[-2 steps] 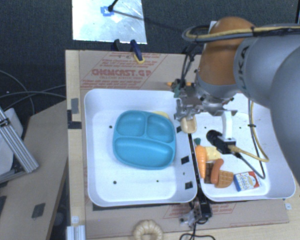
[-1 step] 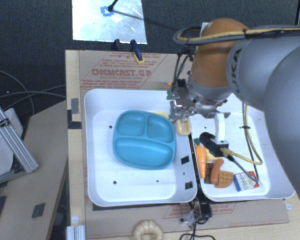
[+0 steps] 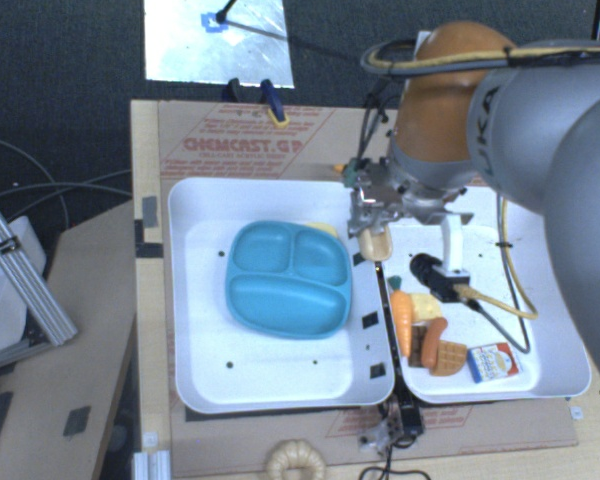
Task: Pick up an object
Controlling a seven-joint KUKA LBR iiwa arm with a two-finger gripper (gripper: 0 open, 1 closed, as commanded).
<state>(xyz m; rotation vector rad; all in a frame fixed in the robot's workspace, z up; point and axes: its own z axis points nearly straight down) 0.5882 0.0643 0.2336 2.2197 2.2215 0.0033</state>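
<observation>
Dark carpet-like floor [image 3: 60, 68], cardboard-topped bench [image 3: 245, 138]

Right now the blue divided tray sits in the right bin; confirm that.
Wrong on the bin. The camera view shows the blue divided tray lying in the left bin. The right bin holds the carrot and other small items.

1. On my feed, the brown cardboard sheet [image 3: 242, 140] under the bins carries red print along its far edge; I read it as "CHEMCAST GP", the last letters less sure.
2. Smaller red lines sit above and below that word on the same sheet; too fine for me to read.
3. More red print shows on the cardboard's near edge, under the bins; unreadable.
4. The small carton [image 3: 491, 361] in the right bin has a blue and red printed face; I can't make out its lettering.
</observation>
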